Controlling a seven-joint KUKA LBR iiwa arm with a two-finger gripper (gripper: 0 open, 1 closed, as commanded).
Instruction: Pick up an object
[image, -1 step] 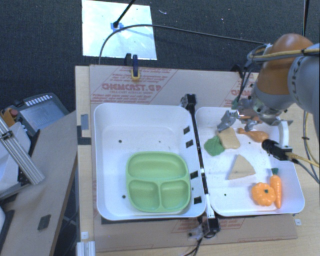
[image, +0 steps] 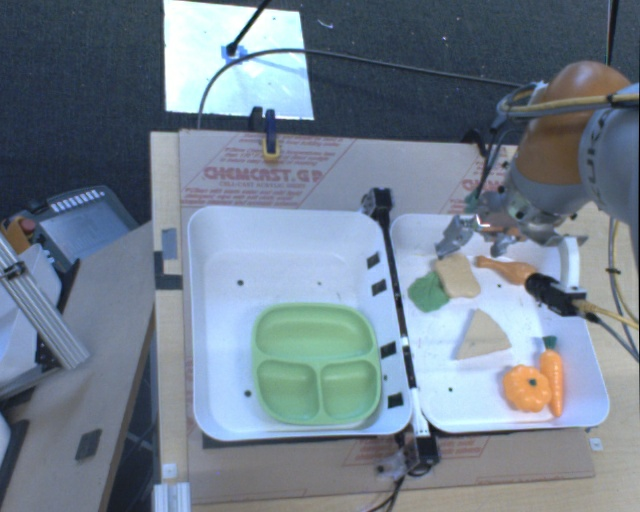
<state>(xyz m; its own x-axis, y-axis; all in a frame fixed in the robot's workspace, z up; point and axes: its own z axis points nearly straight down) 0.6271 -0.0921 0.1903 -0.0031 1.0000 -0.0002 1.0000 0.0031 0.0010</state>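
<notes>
Several toy foods lie in the right bin (image: 590, 400). A tan bread slice (image: 458, 275) rests against a green leafy piece (image: 428, 293). An orange drumstick (image: 506, 268) lies just right of the slice. Nearer the front are a tan wedge (image: 483, 336), an orange pumpkin (image: 524, 388) and a carrot (image: 553, 376). My gripper (image: 478, 236) hangs over the bin's back part, just behind the bread slice and drumstick. Its fingers (image: 453, 237) stand open with nothing between them.
The left bin (image: 220, 300) holds a green divided plate (image: 318, 362). A black divider (image: 392, 300) runs between the bins. A black plug with cable (image: 545, 289) hangs off the wrist over the right bin. A grey device (image: 85, 228) sits on the side table at left.
</notes>
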